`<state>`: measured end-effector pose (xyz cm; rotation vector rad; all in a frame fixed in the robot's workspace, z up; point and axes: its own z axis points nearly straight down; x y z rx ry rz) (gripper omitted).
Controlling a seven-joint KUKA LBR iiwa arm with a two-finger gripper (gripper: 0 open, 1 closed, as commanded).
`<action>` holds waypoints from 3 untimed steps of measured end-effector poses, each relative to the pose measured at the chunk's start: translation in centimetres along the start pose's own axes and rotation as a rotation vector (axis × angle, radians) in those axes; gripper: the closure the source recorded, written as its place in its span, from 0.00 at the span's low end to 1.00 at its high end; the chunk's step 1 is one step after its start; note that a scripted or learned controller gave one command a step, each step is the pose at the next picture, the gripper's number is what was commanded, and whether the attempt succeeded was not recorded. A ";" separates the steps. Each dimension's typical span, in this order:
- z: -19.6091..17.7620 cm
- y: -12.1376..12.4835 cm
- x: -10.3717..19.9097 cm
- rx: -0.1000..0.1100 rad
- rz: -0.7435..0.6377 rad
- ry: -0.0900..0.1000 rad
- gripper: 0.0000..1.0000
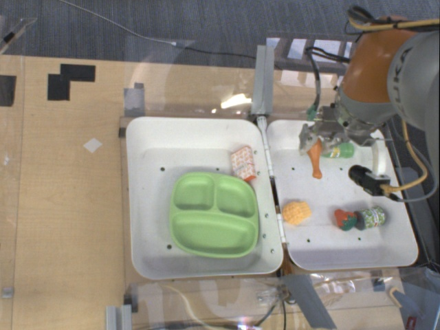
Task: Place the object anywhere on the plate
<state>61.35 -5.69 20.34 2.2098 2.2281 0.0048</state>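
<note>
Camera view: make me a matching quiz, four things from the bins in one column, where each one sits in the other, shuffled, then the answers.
1. green plate
2. patterned packet
3. yellow corn
4. orange carrot

A. right bin, near its left wall
B. below the gripper
C. middle of the left bin
D. left bin, at the plate's upper right corner

Pairs: 1-C, 2-D, 3-A, 4-B

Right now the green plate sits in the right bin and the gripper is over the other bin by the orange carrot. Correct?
Not quite. The camera view shows the green plate in the left bin, not the right one. The rest holds: the gripper is over the other bin, by the orange carrot.
</note>
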 end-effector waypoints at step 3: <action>1.9 -7.5 13.3 0.003 0.005 0.001 0.00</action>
